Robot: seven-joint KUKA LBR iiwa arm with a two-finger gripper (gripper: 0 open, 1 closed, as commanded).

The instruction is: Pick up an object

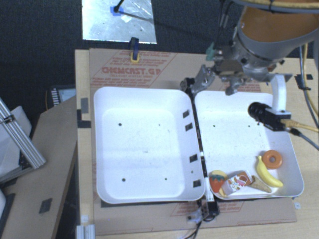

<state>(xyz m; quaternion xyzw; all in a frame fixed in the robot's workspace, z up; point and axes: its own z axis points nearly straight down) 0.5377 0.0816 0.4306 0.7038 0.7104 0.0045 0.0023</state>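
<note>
- the jaws (215, 81) hang over the right bin's (234, 133) far edge; whether wide or narrow, i cannot tell.
- the banana (266, 174) lies in the near right corner, beside a donut (272, 159); better approach it from above.

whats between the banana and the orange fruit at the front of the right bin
In the camera view, a red-and-white packet and a small cone-shaped piece lie between the banana and the orange fruit.

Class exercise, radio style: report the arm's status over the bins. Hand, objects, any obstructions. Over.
Hand high over right white bin's far rim, nothing seen held. Yellow banana, orange ring, small toys clustered at near right corner. Nothing blocking them. Over.
</note>
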